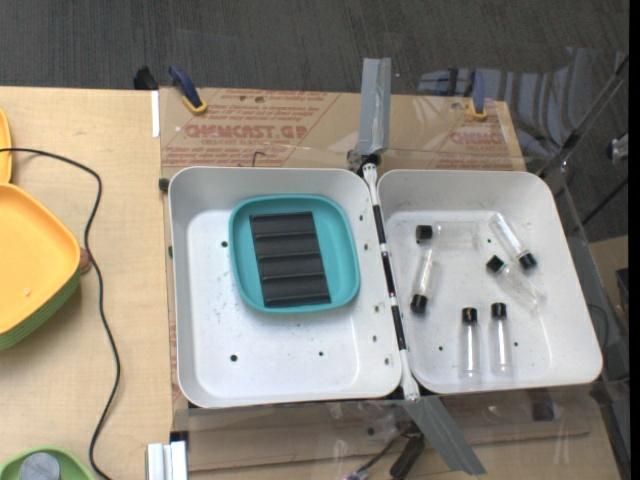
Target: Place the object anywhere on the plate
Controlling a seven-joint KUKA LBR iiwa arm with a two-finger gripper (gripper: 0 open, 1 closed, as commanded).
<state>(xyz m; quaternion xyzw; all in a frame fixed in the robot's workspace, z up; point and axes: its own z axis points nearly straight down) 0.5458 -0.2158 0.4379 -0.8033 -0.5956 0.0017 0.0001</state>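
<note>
Noting the gripper first: whether it is released or clenched cannot be told.

Six clear vials with black caps lie loose in the right bin (560, 353). None is on the plate.
- Two vials (468, 346) (498, 340) lie side by side near the front wall, caps toward the back.
- One vial (425, 273) lies lengthwise close to the divider, cap at its near end.
- One vial (452, 235) lies crosswise near the back, cap on its left end.
- Two vials (506, 236) (522, 288) lie at a slant toward the right side, their caps just beside each other.

Left bin (205, 318) holds the teal plate (243, 263), flat, set toward the back and centre. A black ribbed pad (290, 258) covers the plate's middle.

Brown cardboard (290, 128) lies behind the bins, pinned by two clamps (186, 88) (478, 103). On the wooden bench at far left sit a yellow dish (30, 258) and a black cable (100, 298).
</note>
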